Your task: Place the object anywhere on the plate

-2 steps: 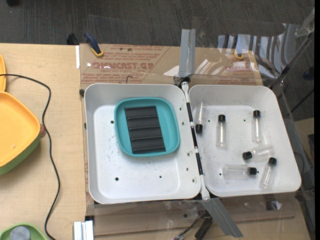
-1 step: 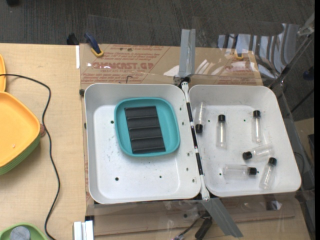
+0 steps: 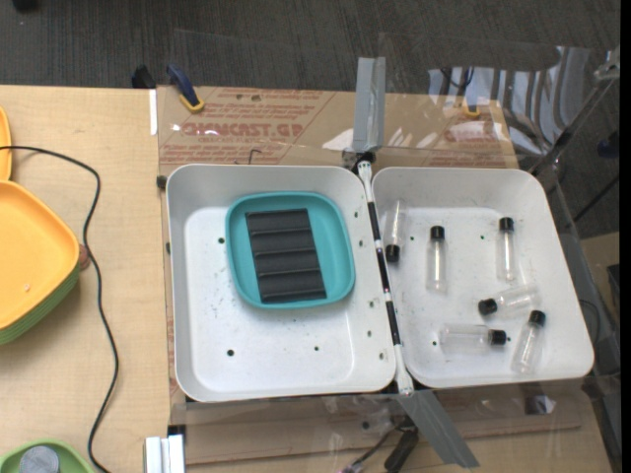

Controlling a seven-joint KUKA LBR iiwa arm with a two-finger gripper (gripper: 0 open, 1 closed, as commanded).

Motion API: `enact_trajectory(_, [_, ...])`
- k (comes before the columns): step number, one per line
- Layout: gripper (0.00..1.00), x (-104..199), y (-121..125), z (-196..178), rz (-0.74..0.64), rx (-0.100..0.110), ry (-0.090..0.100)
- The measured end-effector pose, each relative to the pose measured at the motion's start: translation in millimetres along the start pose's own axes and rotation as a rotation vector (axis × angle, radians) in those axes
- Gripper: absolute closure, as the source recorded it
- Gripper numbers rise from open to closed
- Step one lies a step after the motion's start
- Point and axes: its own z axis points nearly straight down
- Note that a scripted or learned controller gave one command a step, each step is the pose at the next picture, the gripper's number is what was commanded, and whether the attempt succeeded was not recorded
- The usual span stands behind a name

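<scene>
Two white bins side by side; left bin [image 3: 197,294] has a teal plate [image 3: 289,249] sitting toward its upper middle, with a dark ribbed insert [image 3: 285,255] on it, long side running roughly up-down in the view. The plate looks parked there as the drop target, nothing else on it. Right bin [image 3: 562,264] holds the pick stock: clear vials with black caps, scattered loose, likely just tipped in. One vial [image 3: 435,255] stands nearly vertical in the view, cap at the top end; another [image 3: 506,246] lies about parallel to it, cap up too. One vial [image 3: 390,235] lies against the divider, cap at its lower end. Lower cluster: vial [image 3: 474,338] lies roughly horizontal, cap to the right; vial [image 3: 529,337] tilts, cap at the upper end; vial [image 3: 505,302] lies slanted, cap to the left. No vial on the plate yet, so the task looks unstarted; gripper state cannot be told from this view
</scene>
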Motion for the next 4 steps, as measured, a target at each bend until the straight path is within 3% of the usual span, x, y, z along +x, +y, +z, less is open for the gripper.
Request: enact_trajectory(4, [0.00, -1.2, 7.2, 0.2, 0.526, 0.000, 0.001])
